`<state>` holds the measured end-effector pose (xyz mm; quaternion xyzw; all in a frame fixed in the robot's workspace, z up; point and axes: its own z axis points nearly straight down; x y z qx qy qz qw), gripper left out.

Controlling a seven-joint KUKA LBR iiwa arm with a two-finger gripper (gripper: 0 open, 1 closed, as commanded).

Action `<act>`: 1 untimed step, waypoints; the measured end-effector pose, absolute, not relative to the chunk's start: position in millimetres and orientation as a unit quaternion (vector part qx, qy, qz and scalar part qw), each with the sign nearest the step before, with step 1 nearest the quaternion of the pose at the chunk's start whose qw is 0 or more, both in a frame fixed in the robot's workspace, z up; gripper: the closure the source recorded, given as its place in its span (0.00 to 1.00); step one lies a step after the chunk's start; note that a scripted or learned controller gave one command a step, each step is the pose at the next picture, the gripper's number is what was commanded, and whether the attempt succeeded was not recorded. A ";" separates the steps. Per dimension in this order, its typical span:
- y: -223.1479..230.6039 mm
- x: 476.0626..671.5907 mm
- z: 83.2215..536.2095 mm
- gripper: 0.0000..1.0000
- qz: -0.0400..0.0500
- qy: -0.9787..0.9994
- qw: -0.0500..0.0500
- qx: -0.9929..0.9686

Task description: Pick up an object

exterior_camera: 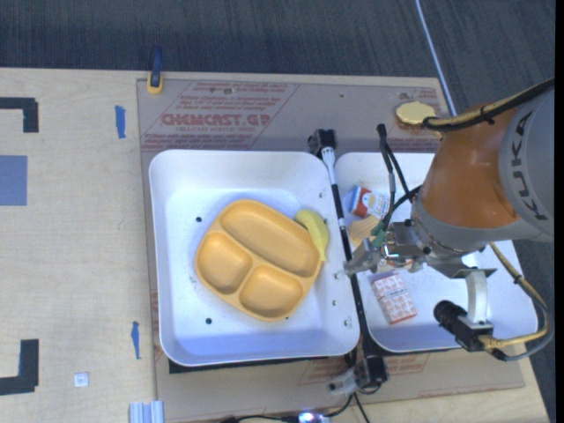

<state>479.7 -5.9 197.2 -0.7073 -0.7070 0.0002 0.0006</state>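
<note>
Here, the pincer (377, 256) hangs just above the red-patterned packet (394, 297).

Two shallow white bins sit side by side on the tabletop (70, 236): the left bin (172, 263) and the right bin (520, 315).

The left bin holds two things: one yellow three-compartment tray (257, 259) near its centre, and one banana (314, 230) touching the tray's rim at about two o'clock.

The right bin shows three small things: one red, white and blue packet (367, 202) toward eleven o'clock, one tan wedge-shaped piece (359, 230) just below it, and one red-patterned carton (394, 296) toward seven o'clock.

One arm (480, 179), bearing one claw (381, 256), reaches over the right bin.
</note>
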 end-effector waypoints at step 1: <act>-5.3 481.5 207.5 1.00 -0.001 -0.707 -0.001 -0.707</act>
